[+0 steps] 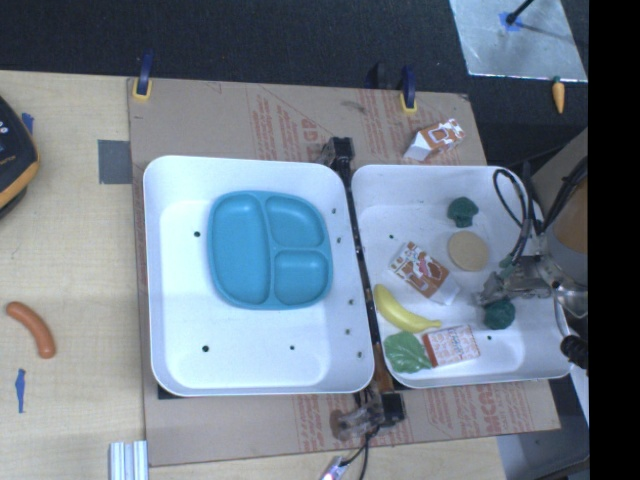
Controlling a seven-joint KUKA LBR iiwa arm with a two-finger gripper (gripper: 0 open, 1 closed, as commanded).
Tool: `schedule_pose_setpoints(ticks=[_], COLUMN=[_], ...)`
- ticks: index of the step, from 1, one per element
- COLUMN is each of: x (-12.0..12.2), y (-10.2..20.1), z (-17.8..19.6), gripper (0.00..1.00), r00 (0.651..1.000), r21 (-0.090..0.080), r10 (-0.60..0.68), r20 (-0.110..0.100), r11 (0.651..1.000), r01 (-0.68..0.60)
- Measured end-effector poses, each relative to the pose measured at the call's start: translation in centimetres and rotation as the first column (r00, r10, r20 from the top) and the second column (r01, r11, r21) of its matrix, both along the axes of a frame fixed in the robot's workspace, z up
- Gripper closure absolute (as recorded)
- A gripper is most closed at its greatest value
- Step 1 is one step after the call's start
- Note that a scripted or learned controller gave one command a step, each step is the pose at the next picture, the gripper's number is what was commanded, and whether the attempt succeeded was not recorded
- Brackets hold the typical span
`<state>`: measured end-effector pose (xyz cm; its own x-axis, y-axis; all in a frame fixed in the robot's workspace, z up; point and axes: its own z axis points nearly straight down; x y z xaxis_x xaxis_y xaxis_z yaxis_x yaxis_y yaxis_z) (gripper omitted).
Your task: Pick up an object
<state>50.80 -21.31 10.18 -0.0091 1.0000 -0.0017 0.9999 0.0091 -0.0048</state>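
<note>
The right white bin (400, 183) holds several small items. These are a dark green broccoli-like piece (461, 209), a tan round disc (468, 251), a red-and-white packet (419, 269), a yellow banana (403, 311), a green leafy piece (404, 352), a second red-and-white packet (452, 345) and a teal-green lump (499, 315). My gripper (505, 288) is low at the bin's right side. It sits right above and against the teal-green lump, to the right of the tan disc. Its tips are blurred among cables.
The left white bin (175, 368) holds a blue divided plate (269, 248). A small carton (435, 140) lies on the cardboard behind the right bin. On the bench at far left lie a sausage (32, 328) and a yellow-black device (12, 158). The arm (565, 218) overhangs the right bin's right edge.
</note>
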Motion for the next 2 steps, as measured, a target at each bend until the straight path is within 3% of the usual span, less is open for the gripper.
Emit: schedule_pose_setpoints(ticks=[1, 2], x=[3.5, 6.8], y=[5.5, 9.4], z=[4.2, 1.1], gripper=[1.0, 1.0], r00=[1.0, 1.0], r21=[0.001, -0.003], r10=[-0.002, -0.003], r20=[0.002, 0.019], r11=[1.0, 1.0], r01=[0.002, 0.003])
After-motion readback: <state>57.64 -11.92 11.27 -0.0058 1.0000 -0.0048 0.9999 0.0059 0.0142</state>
